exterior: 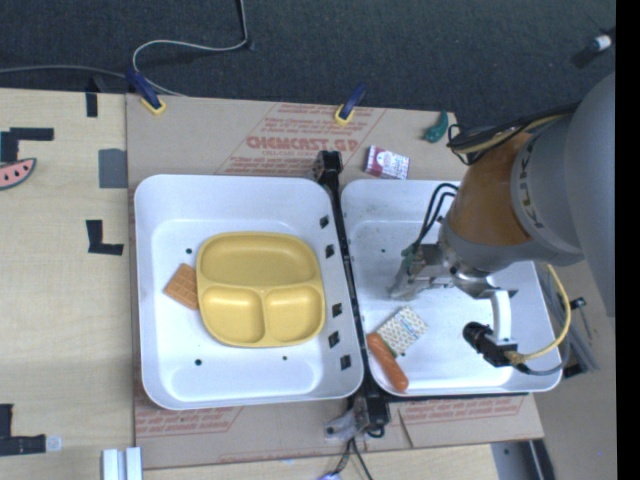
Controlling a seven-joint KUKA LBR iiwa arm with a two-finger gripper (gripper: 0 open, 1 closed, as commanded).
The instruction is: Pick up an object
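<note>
Gripper [405, 280] lowered into right white bin [520, 378], above bare floor. Finger state cannot be told. Nearest targets: small patterned packet [403, 330] and orange carrot-shaped toy [387, 361], near bin's front-left corner. Gripper best shifted over packet, centred, before closing.

end effector [408, 276] low in right bin [520, 373] above patterned packet [402, 330]

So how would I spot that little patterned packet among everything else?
Look in the right white bin, near its front left corner. The small patterned packet lies flat there, beside an orange carrot-like piece. It is the pale, speckled square one.
</note>
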